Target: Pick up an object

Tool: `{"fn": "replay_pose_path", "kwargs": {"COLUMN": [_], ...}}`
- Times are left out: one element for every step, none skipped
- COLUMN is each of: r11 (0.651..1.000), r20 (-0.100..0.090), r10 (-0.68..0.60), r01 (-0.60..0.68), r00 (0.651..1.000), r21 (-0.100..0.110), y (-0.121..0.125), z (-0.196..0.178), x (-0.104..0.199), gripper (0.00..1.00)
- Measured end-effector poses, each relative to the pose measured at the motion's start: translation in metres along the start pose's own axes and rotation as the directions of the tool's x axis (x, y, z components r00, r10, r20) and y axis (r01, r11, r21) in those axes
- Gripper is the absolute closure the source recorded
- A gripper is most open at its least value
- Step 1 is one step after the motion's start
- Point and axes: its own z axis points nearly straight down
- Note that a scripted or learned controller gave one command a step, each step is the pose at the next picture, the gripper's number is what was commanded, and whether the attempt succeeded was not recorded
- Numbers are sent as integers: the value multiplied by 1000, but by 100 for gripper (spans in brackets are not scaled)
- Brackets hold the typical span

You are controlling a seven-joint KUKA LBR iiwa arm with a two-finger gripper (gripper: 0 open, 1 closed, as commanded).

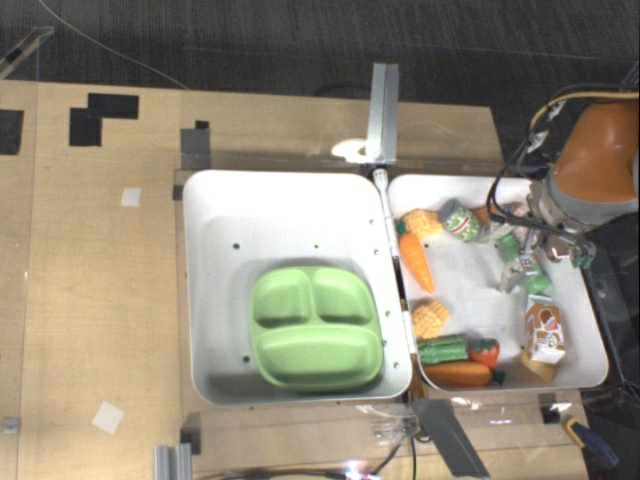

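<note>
Approach step, no grasp yet. Arm [598,158] over the right bin [596,363], upper right corner; gripper [520,260] lowered toward the bin floor, fingers pointing down and left. Finger spread not readable from this slant — cannot tell whether open or closed, and nothing visibly between them. Candidate objects all in the right bin: can [461,221] near the top wall, corn [423,223] just beside it, carrot [416,260] along the left wall, second corn [430,318] below that, carton [543,340] near the right wall, green piece [539,286] just beside the gripper, and a cluster along the bottom wall. Green tray [317,325] alone in the left bin [200,228]. Judged nearest target — the green piece or the carton. Next move calls for centring over one object, descending clear of the right wall, closing, then lifting straight up. Risk: crowding near the wall, possible miss.
</note>
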Motion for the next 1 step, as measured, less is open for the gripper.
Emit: {"fn": "replay_pose_path", "kwargs": {"r11": [1000], "r20": [1], "r10": [-5], "r01": [5], "r00": [1000], "r21": [-1], "y": [29], "z": [1], "x": [41], "gripper": [0]}}
